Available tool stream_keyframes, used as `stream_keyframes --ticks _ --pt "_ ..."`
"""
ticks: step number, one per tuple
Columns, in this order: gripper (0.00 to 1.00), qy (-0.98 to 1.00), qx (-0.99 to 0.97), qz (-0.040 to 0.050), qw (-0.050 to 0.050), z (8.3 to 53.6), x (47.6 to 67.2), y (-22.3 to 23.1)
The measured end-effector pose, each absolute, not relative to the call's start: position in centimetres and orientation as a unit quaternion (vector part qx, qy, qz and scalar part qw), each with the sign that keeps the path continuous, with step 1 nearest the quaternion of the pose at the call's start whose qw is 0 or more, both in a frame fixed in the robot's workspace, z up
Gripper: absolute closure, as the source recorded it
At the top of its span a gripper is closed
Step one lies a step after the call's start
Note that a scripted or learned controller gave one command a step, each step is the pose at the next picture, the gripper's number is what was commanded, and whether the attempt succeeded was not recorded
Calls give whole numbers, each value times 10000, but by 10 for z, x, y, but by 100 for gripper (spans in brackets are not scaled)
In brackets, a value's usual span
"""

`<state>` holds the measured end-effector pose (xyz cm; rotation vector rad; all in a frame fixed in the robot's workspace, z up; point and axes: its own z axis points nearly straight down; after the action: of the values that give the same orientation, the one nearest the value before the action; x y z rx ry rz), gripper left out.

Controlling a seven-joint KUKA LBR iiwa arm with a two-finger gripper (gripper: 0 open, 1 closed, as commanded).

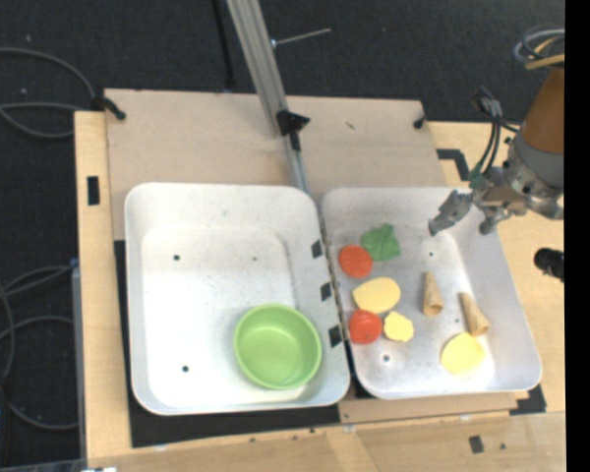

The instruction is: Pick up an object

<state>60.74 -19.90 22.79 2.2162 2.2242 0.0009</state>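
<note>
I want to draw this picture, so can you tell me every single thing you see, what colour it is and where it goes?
bins: 2, white, side by side on the bench, left bin, right bin
bowl: 1, light green, left bin, near corner
leafy piece: 1, dark green, right bin, upper left
round pieces: 2, red, right bin, left side
flat pieces: 3, yellow, right bin, middle and near edge
cone-like pieces: 2, tan, right bin, right of middle
metal post: 1, silver, behind the bins
arm: 1, grey with orange band, right side
gripper: 1, grey, over the right bin's far edge
</note>
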Motion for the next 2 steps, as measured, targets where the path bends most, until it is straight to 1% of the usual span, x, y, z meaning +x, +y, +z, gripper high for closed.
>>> stream_keyframes --ticks 1,2 --pt "0 7086 7056 -1 10 228 607 -199" --pt "0 7070 7072 -25 -7 165 609 -204"
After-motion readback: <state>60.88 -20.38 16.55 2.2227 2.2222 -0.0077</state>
